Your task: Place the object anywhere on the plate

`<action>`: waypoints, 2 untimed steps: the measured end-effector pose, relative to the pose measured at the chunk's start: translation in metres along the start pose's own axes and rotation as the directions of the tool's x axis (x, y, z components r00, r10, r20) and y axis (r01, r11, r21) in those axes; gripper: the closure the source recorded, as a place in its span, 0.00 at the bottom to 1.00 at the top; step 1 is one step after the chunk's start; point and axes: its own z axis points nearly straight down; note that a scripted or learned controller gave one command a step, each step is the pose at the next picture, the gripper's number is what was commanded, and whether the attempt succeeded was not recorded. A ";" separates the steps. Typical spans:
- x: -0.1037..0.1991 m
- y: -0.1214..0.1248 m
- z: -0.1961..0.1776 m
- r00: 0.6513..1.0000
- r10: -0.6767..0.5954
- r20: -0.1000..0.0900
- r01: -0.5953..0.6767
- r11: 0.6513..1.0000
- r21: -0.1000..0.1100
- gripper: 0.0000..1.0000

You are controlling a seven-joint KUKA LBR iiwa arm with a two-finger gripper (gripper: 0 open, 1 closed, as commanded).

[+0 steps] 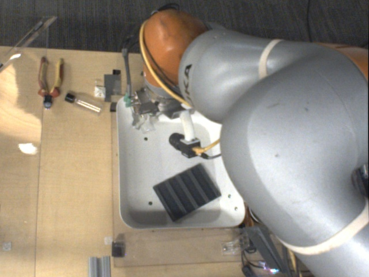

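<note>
A black ribbed rectangular slab (186, 192) lies flat and askew in the near half of the white bin (128, 172). My gripper (141, 119) hangs low over the bin's far left corner, close to the rim, well apart from the slab. Nothing can be made out in it. The grey arm with its orange band covers the right side of the bin and whatever lies there.
On the wooden bench left of the bin lie red-handled pliers (49, 79), a small clear vial with a black cap (83, 102) and a grey block (112, 85). A small dark block (118, 248) and a metal piece (99, 265) sit near the front edge.
</note>
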 end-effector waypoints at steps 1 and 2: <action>-0.015 0.012 0.050 0.971 -0.238 -0.004 0.238 0.971 0.010 1.00; -0.017 0.015 -0.018 0.864 -0.504 0.004 0.504 0.864 -0.007 1.00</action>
